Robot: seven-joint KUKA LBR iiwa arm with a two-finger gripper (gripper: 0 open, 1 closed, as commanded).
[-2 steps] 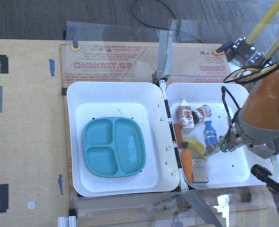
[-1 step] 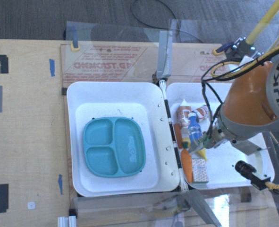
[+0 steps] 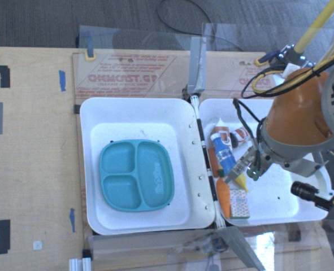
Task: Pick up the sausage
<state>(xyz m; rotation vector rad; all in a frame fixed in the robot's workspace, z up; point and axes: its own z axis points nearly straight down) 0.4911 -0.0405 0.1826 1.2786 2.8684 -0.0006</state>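
While the metal hand (image 3: 247, 171), its state untellable, hovers, the slim brown sausage (image 3: 212, 158) lies flat.

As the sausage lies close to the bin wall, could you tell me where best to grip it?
Probably its middle, from straight above, closing across its width: the sausage lies flat, lengthwise along the right bin's left wall, with the blue tube close beside it, so side approaches look blocked.

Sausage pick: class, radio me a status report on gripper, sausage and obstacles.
Gripper low in right bin, fingers unclear. Sausage against the bin's left wall, not held. Blue tube and carrot crowd it.
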